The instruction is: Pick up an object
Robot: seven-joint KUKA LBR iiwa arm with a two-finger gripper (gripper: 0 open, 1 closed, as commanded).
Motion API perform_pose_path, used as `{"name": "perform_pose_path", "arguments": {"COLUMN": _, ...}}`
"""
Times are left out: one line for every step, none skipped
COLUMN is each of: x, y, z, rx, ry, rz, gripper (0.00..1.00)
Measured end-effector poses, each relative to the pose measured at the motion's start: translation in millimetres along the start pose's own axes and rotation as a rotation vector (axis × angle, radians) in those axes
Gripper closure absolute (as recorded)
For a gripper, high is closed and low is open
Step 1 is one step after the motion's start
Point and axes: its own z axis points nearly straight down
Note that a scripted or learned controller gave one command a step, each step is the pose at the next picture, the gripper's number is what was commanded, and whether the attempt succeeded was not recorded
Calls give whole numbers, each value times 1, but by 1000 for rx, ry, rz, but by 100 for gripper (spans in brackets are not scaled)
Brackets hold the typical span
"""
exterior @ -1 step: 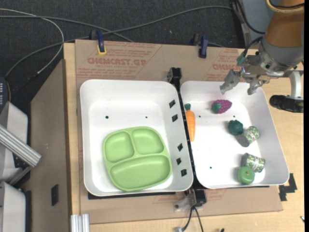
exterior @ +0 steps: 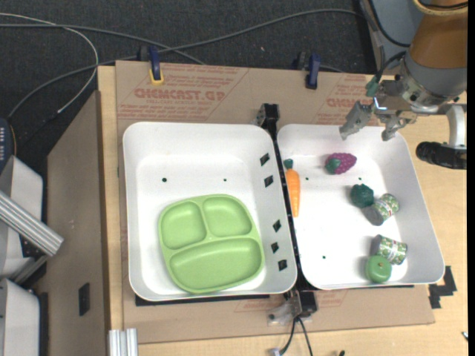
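My gripper [exterior: 371,126] hangs over the far edge of the right bin [exterior: 415,199], open, with nothing between its two fingers. Just below and left of it lies a purple bunch of grapes [exterior: 341,162]. An orange carrot [exterior: 293,190] lies along the bin's left wall. A dark green toy [exterior: 362,195] sits mid-bin, touching a small grey-green can [exterior: 383,207]. Near the front right corner lie a second can [exterior: 391,250] and a green lime-like piece [exterior: 378,268].
The left bin [exterior: 148,154] holds a light green divided plate [exterior: 211,242]. A black divider with clips [exterior: 274,191] runs between the bins. Cardboard [exterior: 223,87] lies under both, clamped at the back. Cables trail across the dark floor behind.
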Motion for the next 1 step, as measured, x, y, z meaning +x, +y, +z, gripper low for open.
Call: {"name": "perform_pose_path", "arguments": {"x": -1, "y": -6, "z": 62, "rx": 7, "ry": 2, "rz": 1, "gripper": 0}}
